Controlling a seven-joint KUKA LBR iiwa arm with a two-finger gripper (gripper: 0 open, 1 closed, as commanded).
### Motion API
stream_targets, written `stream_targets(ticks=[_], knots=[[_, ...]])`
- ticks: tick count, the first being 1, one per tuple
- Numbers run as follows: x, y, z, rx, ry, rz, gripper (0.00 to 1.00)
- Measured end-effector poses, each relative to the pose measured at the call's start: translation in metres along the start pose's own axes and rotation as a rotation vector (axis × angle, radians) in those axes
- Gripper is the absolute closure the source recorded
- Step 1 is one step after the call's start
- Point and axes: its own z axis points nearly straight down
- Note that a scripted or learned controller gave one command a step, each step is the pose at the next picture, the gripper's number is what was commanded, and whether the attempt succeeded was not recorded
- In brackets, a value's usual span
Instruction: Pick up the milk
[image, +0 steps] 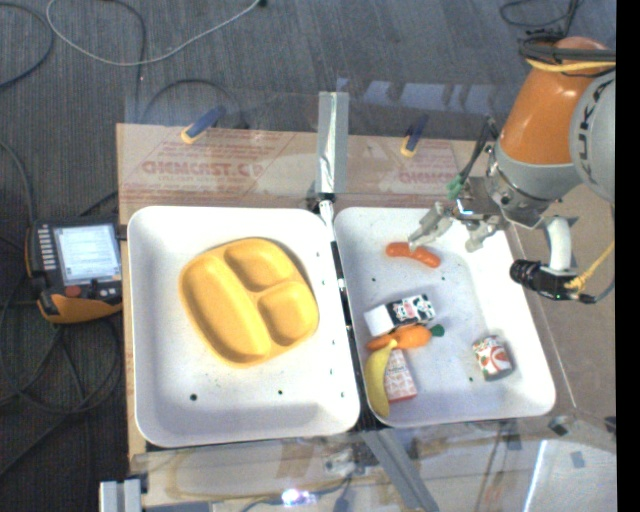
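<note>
Milk is not yet in my gripper (455, 226), which hangs spread and bare over the right bin's (520, 405) far edge, an orange sausage (413, 253) just beside it. I judge the approach is in hand; next I must descend toward the milk (403, 313), a cow-patterned carton lying flat, nearer the camera.

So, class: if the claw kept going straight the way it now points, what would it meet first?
Probably the orange sausage lying just below the claw, in the right bin; depth is hard to judge from this slanted view.
</note>
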Motion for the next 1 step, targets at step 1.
stream_targets(ticks=[1], knots=[[0.0015, -0.0259, 0.1138, 0.0, 0.0, -0.123, 0.0]])
